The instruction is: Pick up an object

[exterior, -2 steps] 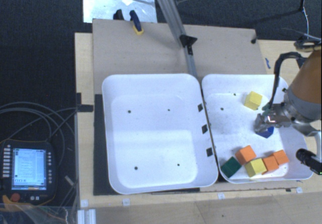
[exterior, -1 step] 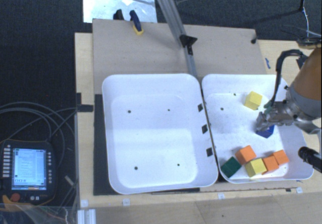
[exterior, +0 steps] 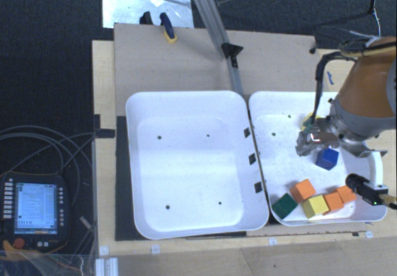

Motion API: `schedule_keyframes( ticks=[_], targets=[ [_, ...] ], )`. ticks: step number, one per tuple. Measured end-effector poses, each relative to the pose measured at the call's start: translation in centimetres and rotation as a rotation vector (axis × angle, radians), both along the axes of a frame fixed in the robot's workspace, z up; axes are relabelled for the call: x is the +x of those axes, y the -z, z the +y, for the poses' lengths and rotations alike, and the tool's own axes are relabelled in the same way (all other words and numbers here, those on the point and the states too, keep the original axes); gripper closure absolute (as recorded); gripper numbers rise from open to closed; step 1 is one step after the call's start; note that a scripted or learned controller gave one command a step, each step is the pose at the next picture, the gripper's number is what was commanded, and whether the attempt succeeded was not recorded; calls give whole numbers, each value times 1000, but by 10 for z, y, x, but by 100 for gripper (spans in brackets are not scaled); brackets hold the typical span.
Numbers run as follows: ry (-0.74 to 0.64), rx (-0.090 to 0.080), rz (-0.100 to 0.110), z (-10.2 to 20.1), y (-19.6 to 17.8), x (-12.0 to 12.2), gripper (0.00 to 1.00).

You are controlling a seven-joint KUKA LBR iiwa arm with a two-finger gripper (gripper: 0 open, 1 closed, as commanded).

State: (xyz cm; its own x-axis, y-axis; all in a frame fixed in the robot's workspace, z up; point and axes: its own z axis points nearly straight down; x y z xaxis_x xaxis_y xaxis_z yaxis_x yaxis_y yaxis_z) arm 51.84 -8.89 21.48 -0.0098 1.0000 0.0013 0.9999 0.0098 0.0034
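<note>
The right bin [exterior: 273, 121] holds several small blocks. A blue cube [exterior: 327, 158] lies just below my gripper [exterior: 308, 143], which hangs low over the bin's middle under the orange-banded wrist. A bit of yellow-green [exterior: 308, 123] shows beside the wrist, partly hidden. Along the bin's near edge sit a dark green block [exterior: 285, 205], an orange cube [exterior: 303, 190], a yellow cube [exterior: 315, 206] and two more orange blocks [exterior: 340, 198]. The arm covers the bin's right side.
The left bin [exterior: 186, 163] lies beside the right one, joined by dark clips [exterior: 252, 159]. A grey tripod leg [exterior: 211, 14] slants down to the bins' far edge. A teach pendant [exterior: 34, 209] with cables lies at the lower left, off the bench.
</note>
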Motion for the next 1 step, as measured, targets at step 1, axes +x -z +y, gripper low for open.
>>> schedule_keyframes(
  ticks=[1],
  targets=[
    [-1, 0, -1, 40, -12, 20, 100]
  ],
)
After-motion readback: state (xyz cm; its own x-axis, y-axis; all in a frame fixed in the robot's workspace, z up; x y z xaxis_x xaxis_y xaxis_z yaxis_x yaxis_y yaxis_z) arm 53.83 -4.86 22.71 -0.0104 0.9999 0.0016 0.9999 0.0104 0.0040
